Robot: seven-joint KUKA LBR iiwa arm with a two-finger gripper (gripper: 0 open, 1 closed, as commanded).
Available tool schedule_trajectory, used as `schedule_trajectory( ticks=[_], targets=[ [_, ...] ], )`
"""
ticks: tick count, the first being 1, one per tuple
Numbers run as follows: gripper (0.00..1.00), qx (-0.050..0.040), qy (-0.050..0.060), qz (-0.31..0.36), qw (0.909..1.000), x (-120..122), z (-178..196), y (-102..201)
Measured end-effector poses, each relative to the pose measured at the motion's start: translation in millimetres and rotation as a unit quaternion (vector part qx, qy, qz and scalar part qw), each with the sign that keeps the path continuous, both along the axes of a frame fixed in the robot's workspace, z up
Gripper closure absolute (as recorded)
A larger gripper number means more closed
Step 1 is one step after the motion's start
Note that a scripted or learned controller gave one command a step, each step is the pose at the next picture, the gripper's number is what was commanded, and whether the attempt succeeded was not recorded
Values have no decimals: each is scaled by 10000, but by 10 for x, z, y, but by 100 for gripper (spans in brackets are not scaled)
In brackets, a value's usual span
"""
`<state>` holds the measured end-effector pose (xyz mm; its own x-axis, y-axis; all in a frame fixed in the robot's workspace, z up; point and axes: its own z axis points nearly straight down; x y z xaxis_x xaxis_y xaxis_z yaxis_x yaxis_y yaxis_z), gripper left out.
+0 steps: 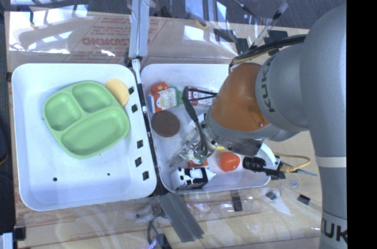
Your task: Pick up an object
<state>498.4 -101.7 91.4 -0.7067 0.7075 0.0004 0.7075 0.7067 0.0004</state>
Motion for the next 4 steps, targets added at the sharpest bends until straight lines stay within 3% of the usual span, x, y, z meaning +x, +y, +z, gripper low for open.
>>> schedule_trajectory(
  ticks=[1,2,3,4],
  targets=[
    [0,-4,10,-1873,9823,718,1,-8],
    [0,-4,16,-2446,9696,-222,1,-187],
    [100,-1,1,-2416,9704,-203,102,-182],
    [100,-5,6,-2708,9626,-218,258,-1]
  ],
)
